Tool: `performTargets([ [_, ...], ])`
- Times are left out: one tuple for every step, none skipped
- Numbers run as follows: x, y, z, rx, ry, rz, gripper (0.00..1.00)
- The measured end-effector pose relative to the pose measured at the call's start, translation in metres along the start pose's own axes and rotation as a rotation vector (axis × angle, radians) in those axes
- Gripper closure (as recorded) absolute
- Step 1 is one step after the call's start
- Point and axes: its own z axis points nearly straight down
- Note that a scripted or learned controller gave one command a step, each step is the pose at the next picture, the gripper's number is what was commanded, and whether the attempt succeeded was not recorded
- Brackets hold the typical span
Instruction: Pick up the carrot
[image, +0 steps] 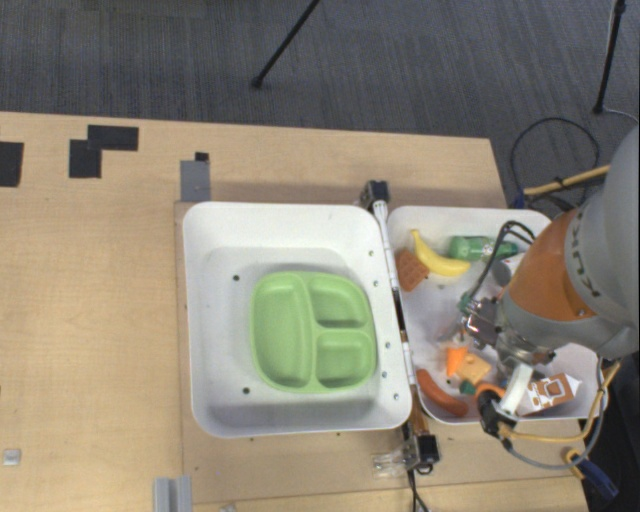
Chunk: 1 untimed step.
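From the camera view, the carrot (461, 362) lies low in the right bin (528, 218), at about seven o'clock from the bin's centre, crowded between a sausage (440, 392) and the gripper (478, 330) — probably lowered there to grasp it. The arm reaches in from three o'clock, wrist bent downward — I cannot tell the hand's state.

**Setting: robotics lab bench**

We logged a test bench, not a home. Evidence: a plywood benchtop (90, 330) marked with black tape patches (100, 150); two white bins (215, 300) clamped side by side; grey office carpet (150, 50); tripod legs (285, 40); loose cables (545, 150); an industrial arm (580, 270).
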Motion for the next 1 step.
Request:
performTargets([
  [0.0000, 0.0000, 0.0000, 0.000, 0.000, 0.000, 0.00],
])
